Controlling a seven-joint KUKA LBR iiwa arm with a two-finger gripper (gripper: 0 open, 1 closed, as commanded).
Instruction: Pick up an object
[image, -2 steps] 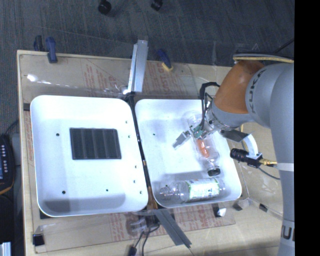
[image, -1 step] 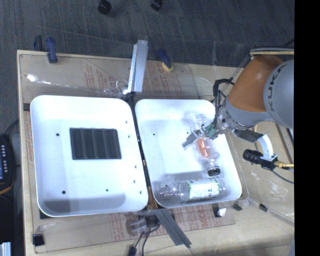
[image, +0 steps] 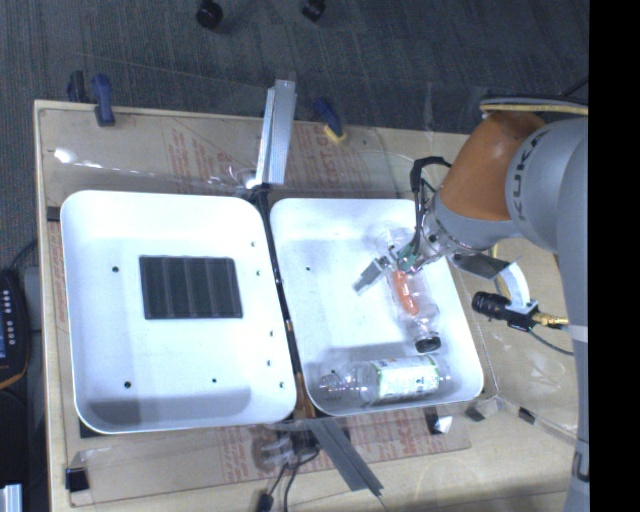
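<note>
Gripper (image: 392, 268) low in right bin (image: 320, 300), centre-right of frame; jaw state impossible to tell. Clear bottle with orange contents (image: 412, 303) lay just beneath. Probably light, slick, crushable; best taken across the middle. Second bottle (image: 385, 382) along lower edge.

Dark grey carpet floor (image: 150, 45) runs across the top, with what may be two chair castors (image: 210, 14) up there, too dim to be sure. Below it sits the pale wooden surface (image: 520, 440), blue clamps (image: 102, 98) gripping its far edge.
</note>
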